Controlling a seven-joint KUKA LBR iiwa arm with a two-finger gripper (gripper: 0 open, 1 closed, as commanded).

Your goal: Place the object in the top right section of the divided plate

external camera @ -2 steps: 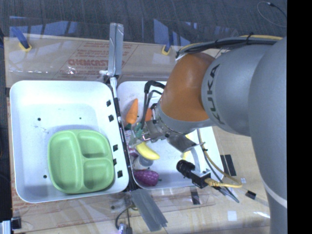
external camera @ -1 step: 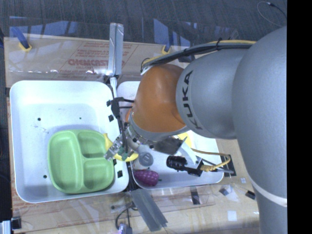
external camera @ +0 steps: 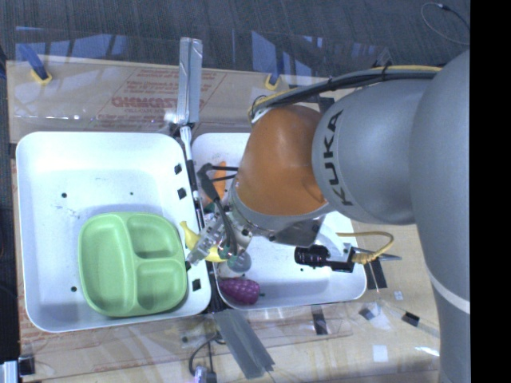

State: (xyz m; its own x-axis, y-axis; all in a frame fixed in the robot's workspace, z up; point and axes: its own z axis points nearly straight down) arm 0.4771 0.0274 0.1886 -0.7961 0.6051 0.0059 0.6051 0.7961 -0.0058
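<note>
The green divided plate [external camera: 102, 268] lies in the left white bin [external camera: 48, 182], toward its front right. Its top right section [external camera: 154, 234] holds nothing. My gripper [external camera: 210, 242] hangs over the wall between the two bins, just right of the plate's rim. A yellow banana-like object [external camera: 194, 244] sits between its fingers, one end poking left toward the plate and the other showing to the right. The gripper is shut on it. The grey arm with its orange band [external camera: 275, 162] covers much of the right bin.
A purple grape-like bunch [external camera: 240, 290] lies at the front left of the right bin [external camera: 335, 290]. An orange item [external camera: 219, 168] peeks out beside the arm near the divider. A black-and-yellow fitting [external camera: 335, 257] juts from the wrist.
</note>
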